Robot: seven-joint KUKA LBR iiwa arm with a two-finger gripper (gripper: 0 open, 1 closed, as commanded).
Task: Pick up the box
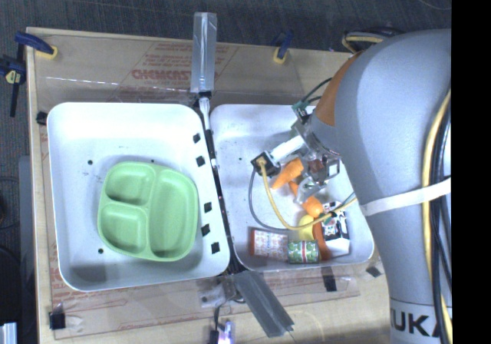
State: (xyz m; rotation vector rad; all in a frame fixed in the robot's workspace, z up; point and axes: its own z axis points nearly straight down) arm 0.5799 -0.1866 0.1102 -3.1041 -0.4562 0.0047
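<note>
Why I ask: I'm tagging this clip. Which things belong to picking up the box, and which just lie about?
For the job: box, by the near wall of the right bin; hand, over that bin.
Lying about: green divided plate in the left bin; orange pieces near the hand; green container beside the box.

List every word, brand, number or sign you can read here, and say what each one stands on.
"UKA": large letters low on the arm, the tail end of a longer word.
Red print on the bench, behind the bins: too blurred to read.
Red and white print on the box: too small to read.
Label on the green can beside it: too small to read.
</note>
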